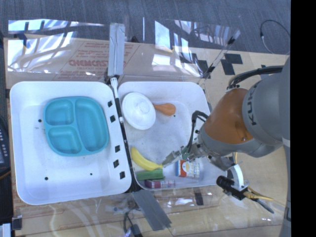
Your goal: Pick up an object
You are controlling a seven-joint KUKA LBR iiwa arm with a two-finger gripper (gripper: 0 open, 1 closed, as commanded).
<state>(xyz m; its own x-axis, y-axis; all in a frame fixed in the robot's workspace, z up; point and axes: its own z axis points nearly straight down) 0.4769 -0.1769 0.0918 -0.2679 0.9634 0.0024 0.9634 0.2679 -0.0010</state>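
Bench [74,58] bears two white bins [19,132] over grey carpet [98,4].

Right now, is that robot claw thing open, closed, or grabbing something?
Two-finger gripper: cannot be told. It sits low in the right white bin, just above the small white carton, with nothing visibly between its fingers.
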